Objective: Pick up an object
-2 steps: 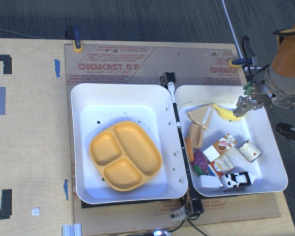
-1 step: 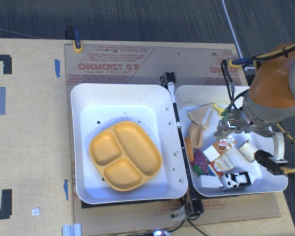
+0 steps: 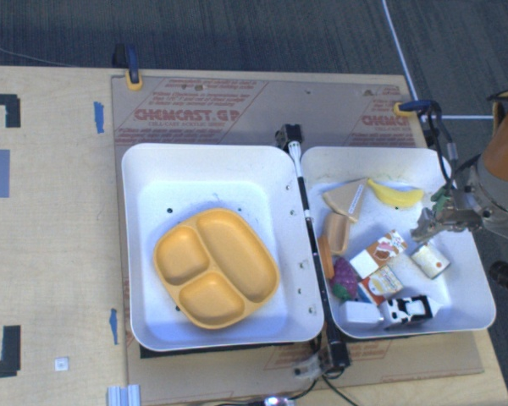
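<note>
While the arm reaches in from the right, the gripper [image 3: 432, 227] is seen low over the right bin [image 3: 483, 311].

Whether its fingers are spread or pressed together cannot be told. A white cylinder [image 3: 430, 261] is seen just below it, a banana [image 3: 395, 194] above-left. A yellow tray [image 3: 216, 266] is held in the left bin [image 3: 144, 227].

Red print "CHEMCAST GP" on brown protective sheet [image 3: 195, 112], upper centre of frame, just above left bin; same print partly repeated at upper right, cut off by right bin. Small packages in right bin: print too small to read.
</note>
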{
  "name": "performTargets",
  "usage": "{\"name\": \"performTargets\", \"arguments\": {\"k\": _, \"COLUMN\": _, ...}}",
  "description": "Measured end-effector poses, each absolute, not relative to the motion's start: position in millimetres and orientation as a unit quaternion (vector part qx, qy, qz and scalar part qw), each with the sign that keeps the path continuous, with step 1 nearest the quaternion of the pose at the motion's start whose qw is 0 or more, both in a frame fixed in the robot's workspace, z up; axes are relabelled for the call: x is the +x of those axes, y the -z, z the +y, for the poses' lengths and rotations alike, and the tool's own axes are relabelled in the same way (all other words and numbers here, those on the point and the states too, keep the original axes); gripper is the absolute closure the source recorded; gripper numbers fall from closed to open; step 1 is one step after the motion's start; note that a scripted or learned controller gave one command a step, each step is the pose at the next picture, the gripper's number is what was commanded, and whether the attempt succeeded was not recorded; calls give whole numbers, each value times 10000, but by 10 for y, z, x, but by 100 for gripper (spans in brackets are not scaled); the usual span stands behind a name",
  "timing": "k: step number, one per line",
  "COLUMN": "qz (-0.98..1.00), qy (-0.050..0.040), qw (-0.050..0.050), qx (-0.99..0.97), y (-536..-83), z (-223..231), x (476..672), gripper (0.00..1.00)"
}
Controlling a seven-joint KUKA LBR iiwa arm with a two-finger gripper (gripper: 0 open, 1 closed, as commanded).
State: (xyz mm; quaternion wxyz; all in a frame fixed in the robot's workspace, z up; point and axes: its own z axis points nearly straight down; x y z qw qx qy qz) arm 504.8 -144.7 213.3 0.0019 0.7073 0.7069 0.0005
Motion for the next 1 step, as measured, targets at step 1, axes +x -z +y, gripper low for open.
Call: {"name": "performTargets", "arguments": {"k": 1, "qz": 7070, "qy": -7, "qw": 18, "qx": 7072, "y": -2132, "z": -1443, "x": 5049, "gripper": 0}}
